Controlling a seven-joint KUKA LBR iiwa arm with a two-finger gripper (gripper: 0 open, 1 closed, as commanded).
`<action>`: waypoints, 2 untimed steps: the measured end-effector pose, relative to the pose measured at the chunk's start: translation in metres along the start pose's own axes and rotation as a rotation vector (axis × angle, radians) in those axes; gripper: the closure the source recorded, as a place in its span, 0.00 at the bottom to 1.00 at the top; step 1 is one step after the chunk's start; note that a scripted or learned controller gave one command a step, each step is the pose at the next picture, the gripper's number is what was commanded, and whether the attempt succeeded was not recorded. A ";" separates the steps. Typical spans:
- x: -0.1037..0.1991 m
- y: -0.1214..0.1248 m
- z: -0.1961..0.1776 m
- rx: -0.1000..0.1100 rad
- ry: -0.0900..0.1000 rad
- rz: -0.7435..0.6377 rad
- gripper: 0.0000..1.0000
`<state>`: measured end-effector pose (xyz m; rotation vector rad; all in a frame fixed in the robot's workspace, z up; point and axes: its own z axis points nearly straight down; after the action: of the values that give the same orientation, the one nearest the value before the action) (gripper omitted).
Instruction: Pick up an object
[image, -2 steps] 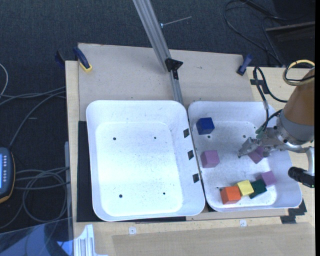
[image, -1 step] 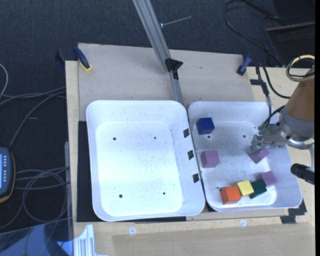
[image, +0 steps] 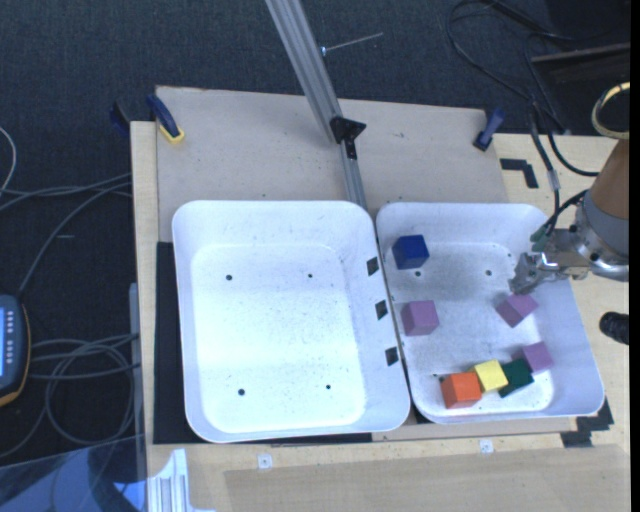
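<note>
The right bin (image: 470, 222) holds several small blocks. A blue cube (image: 410, 251) lies near its far left. One purple cube (image: 420, 317) is at mid left, another purple block (image: 516, 310) at mid right, and a third purple block (image: 538, 355) sits near the right wall. An orange cube (image: 461, 389), a yellow cube (image: 491, 376) and a dark green cube (image: 517, 375) form a row at the front. My gripper (image: 526, 279) hangs at the bin's right side, just above the mid-right purple block, fingertips close to it.
The left bin (image: 200, 230) lies beside the right one. A slanted metal pole (image: 318, 85) rises from between the bins at the back. Blue clamps (image: 165, 118) hold the board's far corners. Cables run along the floor on the left.
</note>
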<state>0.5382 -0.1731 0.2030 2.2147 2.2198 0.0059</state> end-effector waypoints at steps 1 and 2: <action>0.006 -0.006 -0.056 -0.002 -0.001 0.000 1.00; 0.006 -0.005 -0.065 0.003 0.001 0.000 1.00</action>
<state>0.5327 -0.1672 0.2676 2.2171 2.2211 0.0030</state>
